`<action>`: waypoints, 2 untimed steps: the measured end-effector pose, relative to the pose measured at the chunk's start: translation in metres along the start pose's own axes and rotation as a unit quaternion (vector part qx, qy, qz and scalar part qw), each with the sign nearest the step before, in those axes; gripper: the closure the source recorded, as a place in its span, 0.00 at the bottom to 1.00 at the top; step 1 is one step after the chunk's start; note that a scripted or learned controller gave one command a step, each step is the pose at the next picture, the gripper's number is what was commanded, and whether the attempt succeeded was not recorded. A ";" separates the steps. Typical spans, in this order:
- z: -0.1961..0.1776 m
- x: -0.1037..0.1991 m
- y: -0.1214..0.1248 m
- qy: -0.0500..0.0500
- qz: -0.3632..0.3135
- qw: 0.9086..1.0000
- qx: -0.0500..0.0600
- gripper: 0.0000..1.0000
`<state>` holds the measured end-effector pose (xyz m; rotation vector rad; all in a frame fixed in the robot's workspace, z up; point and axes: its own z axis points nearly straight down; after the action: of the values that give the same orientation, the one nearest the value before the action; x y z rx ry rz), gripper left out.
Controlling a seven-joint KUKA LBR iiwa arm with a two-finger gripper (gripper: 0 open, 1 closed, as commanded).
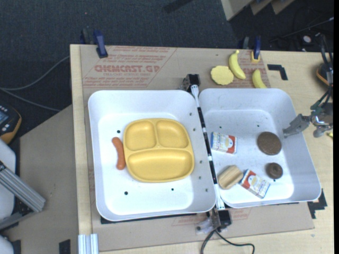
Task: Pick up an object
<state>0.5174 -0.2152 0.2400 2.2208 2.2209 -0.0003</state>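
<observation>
The right bin [249, 102] holds several small things: a white and red carton [223, 142], a large brown disc [269, 143], a smaller brown disc [274, 170], a tan bread roll [230, 176] and a white and red packet [256, 183]. My gripper [299, 124] reaches in over that bin's right rim, just right of and slightly above the large brown disc. Nothing shows in its grasp. In the left bin [106, 102] a yellow divided plate [158, 148] lies with an orange sausage [119, 153] along its left side.
On the bench behind the right bin lie two toy bananas [237, 65] [258, 79] and a yellow round piece [222, 75]. Blue clamps [99, 44] [256, 47] stand at the bench's back edge. A black clip [191, 81] sits where the bins meet.
</observation>
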 end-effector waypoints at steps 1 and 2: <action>0.156 -0.002 0.053 0.006 -0.003 1.000 0.004 0.00; 0.137 -0.006 0.054 0.001 -0.002 1.000 -0.001 1.00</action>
<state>0.5710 -0.2218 0.1027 2.2164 2.2250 0.0039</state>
